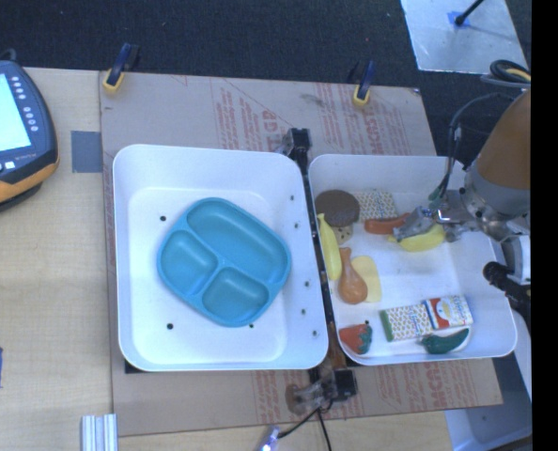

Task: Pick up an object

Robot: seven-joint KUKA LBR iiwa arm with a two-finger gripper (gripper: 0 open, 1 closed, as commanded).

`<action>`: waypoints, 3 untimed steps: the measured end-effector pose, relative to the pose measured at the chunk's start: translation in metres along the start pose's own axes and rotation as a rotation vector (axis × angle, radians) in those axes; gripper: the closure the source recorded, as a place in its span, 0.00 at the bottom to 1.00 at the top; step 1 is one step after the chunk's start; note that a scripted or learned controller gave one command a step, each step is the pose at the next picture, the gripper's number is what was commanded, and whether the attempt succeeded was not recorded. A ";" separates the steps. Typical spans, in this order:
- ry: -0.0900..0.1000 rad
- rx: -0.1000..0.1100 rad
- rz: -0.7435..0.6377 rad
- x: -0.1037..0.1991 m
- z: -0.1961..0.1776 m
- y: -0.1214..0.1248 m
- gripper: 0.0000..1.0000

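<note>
Banana (424,241) in the right bin (490,346) lies under the tool (418,225), its state unclear.

the arm (504,158) reaches in from the right over the right bin (476,346), its orange band above the grey wrist. the gripper (420,224) sits low inside that bin, pointing toward the bin's middle.

red print on the cardboard sheet (260,111) is too faint to read.
</note>
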State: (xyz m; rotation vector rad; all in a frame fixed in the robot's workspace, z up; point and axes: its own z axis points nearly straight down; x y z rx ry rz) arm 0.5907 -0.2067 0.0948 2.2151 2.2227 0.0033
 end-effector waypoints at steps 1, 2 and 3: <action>0.001 0.010 -0.004 0.073 0.003 0.050 0.00; 0.001 0.011 -0.006 0.072 -0.007 0.050 1.00; 0.003 0.006 -0.001 0.164 -0.098 0.042 1.00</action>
